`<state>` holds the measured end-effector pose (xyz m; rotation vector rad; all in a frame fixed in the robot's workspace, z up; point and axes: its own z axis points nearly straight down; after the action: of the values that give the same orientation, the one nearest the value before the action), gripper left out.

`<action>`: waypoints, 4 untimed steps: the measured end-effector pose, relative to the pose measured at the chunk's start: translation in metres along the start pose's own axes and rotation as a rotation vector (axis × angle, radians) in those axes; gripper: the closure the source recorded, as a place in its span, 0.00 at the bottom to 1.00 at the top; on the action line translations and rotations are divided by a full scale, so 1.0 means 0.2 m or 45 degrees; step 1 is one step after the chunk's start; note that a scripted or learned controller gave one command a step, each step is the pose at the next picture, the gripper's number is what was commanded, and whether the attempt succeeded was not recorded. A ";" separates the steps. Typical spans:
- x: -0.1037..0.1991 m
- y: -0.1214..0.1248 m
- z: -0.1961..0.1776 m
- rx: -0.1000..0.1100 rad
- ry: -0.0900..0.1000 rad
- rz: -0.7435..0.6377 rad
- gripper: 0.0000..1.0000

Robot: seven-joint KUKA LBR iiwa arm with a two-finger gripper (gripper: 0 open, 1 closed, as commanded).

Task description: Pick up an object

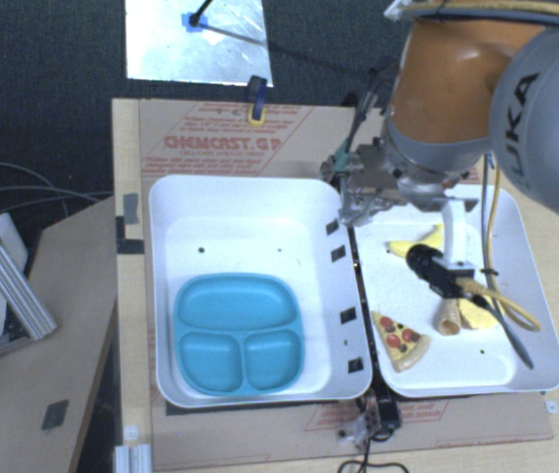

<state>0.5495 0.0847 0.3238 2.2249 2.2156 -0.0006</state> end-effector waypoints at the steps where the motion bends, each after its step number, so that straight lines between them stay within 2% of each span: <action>1: 0.39 0.05 0.21 0.004 0.004 -0.018 1.00; 2: 0.37 -0.33 0.01 0.001 0.005 -0.013 1.00; 3: 0.20 -0.31 -0.34 -0.011 0.005 -0.003 1.00; 4: 0.22 -0.31 -0.38 -0.007 0.004 -0.013 1.00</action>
<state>0.4876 0.1282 0.3991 2.2121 2.2260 0.0092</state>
